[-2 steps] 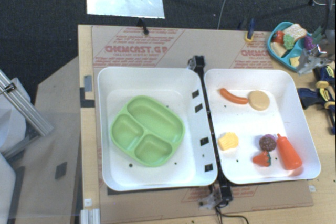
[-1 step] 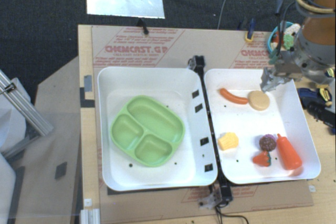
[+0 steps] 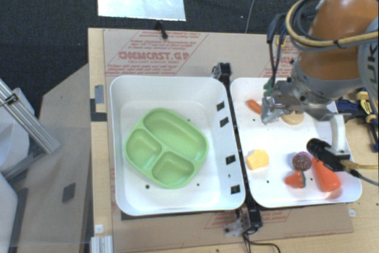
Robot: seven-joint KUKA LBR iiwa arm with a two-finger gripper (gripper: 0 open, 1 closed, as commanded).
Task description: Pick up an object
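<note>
My gripper (image 3: 270, 112) hangs low over the back of the right bin (image 3: 278, 198). Just to its left lies a small orange piece (image 3: 253, 106). A tan round thing (image 3: 292, 119) peeks out at its right, partly hidden by the wrist. Nearer the front of the same bin lie a yellow piece (image 3: 257, 159), a purple round thing (image 3: 302, 160), a red piece with a green top (image 3: 295, 179) and an orange carrot-like thing (image 3: 327, 177). Nothing shows as held by the gripper.
The left bin (image 3: 127, 98) holds a light green divided plate (image 3: 166, 147). A black divider with clips (image 3: 232, 139) runs between the two bins. The arm's orange and grey body (image 3: 337, 38) looms over the right bin's back right corner.
</note>
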